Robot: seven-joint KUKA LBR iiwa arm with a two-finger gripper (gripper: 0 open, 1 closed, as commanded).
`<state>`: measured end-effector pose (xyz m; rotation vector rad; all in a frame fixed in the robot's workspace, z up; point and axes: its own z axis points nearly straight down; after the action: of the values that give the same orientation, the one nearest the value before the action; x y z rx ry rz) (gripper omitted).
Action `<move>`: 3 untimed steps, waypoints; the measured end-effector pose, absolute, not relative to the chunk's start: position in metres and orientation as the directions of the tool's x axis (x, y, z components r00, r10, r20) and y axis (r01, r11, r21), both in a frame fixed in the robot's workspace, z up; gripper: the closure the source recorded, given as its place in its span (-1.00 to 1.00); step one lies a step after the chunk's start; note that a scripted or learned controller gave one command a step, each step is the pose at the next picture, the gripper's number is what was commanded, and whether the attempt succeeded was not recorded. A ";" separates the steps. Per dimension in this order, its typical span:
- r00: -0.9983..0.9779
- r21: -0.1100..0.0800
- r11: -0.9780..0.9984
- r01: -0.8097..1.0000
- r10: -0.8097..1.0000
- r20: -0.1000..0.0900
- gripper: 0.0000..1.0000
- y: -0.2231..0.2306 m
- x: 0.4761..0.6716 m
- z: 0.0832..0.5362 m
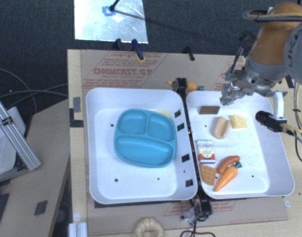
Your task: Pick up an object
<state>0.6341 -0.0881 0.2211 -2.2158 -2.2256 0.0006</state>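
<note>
The gripper [229, 96] hangs over the far edge of the right bin [274, 162], beside a small brown rectangular piece [208, 110] that lies flat with its long side running left to right; whether anything sits between its jaws cannot be told from this slant, nor how they stand.

In the right bin the toy foods lie loose. A tan bread roll [220, 127] has its long axis running near to far, tilted a little to the right at the far end. Just right of it is a pale yellow cheese block [238, 121]. Nearer lies a small white carton [206, 150] with a red band; its print is too small to read. Below that is a cracker [207, 174]. A red sausage [228, 163] and an orange carrot [225, 178] lie side by side, both slanting from near-left to far-right, the carrot's thin tip pointing near-left.

The left bin [101, 147] holds a blue divided plate [145, 137], with something yellow [162, 113] peeking past its far edge.

The cardboard sheet [126, 70] under the bins bears red lettering that reads "CHEMCAST GP".
</note>
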 end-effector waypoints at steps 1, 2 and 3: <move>-0.002 0.000 0.002 1.000 1.000 0.000 1.00 -0.071 0.596 0.226; 0.000 -0.003 0.000 1.000 1.000 0.001 1.00 -0.061 0.537 0.224; -0.004 0.000 0.004 1.000 1.000 0.000 1.00 -0.052 0.539 0.215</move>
<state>0.5389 -0.0523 0.2150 -2.2172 -2.2258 -0.0007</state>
